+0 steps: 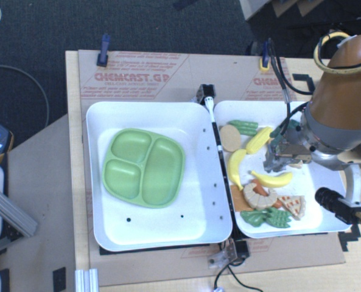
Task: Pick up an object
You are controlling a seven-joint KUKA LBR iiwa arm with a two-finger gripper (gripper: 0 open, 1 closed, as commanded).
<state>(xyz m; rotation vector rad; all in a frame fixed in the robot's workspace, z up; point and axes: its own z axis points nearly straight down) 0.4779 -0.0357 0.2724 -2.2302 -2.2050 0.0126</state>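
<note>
A: What is seen in the right bin?

B: Toy food is piled in the shallow white right bin (pixel 302 227). Three yellow plastic bananas are noted: one tilted near the top (pixel 258 140), one curved along the left wall (pixel 235 168), one lying flat in the middle (pixel 273 178). A tan round biscuit-like piece (pixel 231 138) is placed beside a dark green bean pod (pixel 242 126). Lower down, a round beige sandwich with a red filling (pixel 258 194), an orange waffle-patterned wedge (pixel 293 206) and a green leafy piece (pixel 266 218) are grouped, touching one another.

A: Gripper state?

B: The grey two-finger gripper (pixel 280 157) is positioned just above the flat banana. Whether the fingers are apart or closed cannot be told; nothing is seen held.

A: Left side?

B: A light green three-compartment plastic plate (pixel 144 167) is laid in the shallow white left bin (pixel 186 218), upright, slightly rotated.

A: Any text?

B: "CHEMCAST G.P." is printed in red on the brown protective sheet (pixel 137 75) behind the bins, repeated at the right but partly hidden. Smaller lines are unreadable.
</note>
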